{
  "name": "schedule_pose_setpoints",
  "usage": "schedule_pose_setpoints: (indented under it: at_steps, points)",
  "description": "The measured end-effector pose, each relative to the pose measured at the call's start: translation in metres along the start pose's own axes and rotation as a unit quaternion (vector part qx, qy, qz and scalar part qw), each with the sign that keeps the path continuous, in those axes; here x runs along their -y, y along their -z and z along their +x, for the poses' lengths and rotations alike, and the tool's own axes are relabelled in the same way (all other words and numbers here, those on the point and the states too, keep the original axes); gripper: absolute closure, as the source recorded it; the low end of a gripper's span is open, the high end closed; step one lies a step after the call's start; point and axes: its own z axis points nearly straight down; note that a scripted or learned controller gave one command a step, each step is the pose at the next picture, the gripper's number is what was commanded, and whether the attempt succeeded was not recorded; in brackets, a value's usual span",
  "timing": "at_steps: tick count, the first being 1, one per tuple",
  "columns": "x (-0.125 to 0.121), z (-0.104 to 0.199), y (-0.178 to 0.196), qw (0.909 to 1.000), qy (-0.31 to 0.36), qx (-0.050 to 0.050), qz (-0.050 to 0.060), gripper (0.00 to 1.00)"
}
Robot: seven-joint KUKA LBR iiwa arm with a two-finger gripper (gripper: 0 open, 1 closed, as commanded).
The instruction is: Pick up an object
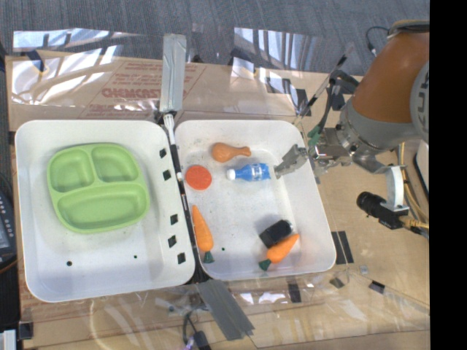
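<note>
The right bin (310,217) holds several small objects. A brown drumstick (230,152) lies near its back, with a small blue bottle (249,172) on its side just below it. A red disc (198,177) sits by the left wall and an orange carrot (202,232) lies below that. Near the front right, a black block (276,232) touches a second carrot (281,250). My gripper (290,160) hovers over the bin's right side, just right of the bottle's end, with nothing seen in it.
The left bin (29,261) holds a green divided plate (98,187). A taped divider with black clips (175,195) separates the two bins. The arm's orange band (394,71) and grey wrist overhang the bench at the right, with cables beside them.
</note>
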Motion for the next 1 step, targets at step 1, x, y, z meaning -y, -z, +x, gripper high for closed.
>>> schedule_pose_setpoints:
  at_steps: [1]
  points:
    - [-0.0560, 0.0140, -0.0787, 0.9991, -0.043, 0.000, 0.002, 0.00]
